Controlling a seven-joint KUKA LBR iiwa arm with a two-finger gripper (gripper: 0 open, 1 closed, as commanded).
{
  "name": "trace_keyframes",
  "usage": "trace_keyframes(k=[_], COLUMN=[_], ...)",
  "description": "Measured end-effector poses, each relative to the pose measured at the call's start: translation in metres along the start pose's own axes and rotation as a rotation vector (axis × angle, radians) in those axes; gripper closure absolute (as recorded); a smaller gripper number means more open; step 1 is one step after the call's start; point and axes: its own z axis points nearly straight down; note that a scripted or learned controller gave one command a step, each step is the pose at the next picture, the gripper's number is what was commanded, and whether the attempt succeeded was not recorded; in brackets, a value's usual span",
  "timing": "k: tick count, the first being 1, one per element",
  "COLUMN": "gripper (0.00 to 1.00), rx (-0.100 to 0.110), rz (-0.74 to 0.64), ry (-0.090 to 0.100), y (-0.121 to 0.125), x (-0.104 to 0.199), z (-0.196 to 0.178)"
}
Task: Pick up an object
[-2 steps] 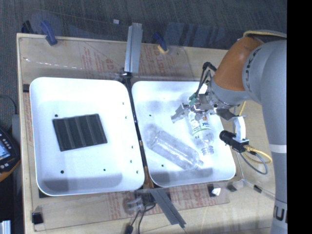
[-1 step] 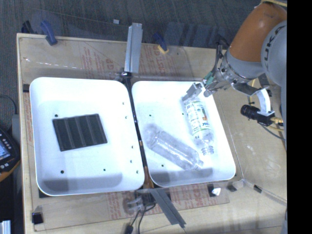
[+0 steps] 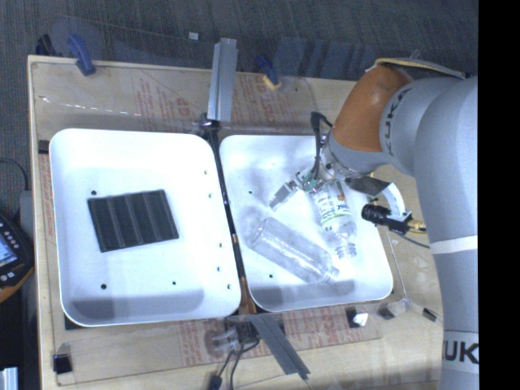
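In the right bin (image 3: 244, 169) lie two clear plastic bottles. The larger bottle (image 3: 288, 250) rests on its side near the bin's front. A smaller bottle (image 3: 335, 218) with a white and green label lies beside it to the right, cap end toward the front. My gripper (image 3: 299, 185) hangs low over the middle of the right bin, just off the labelled bottle's upper end. The grey wrist and orange band (image 3: 364, 116) stand above it. Nothing visibly sits in the gripper.
A dark ribbed rectangular pad (image 3: 132, 219) lies flat in the left bin (image 3: 69, 153). A ridge (image 3: 226, 218) divides the two bins. Blue clamps (image 3: 81, 54) and a metal bar (image 3: 221, 80) sit along the bench's far edge.
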Motion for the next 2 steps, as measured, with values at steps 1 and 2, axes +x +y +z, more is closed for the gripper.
trace_keyframes(k=[1, 2], gripper=[0.00, 0.00], rx=[0.002, -0.002], rz=[0.117, 0.102], ry=[0.002, -0.003], y=[-0.016, -0.022], x=[0.019, 0.010], z=[0.005, -0.063])
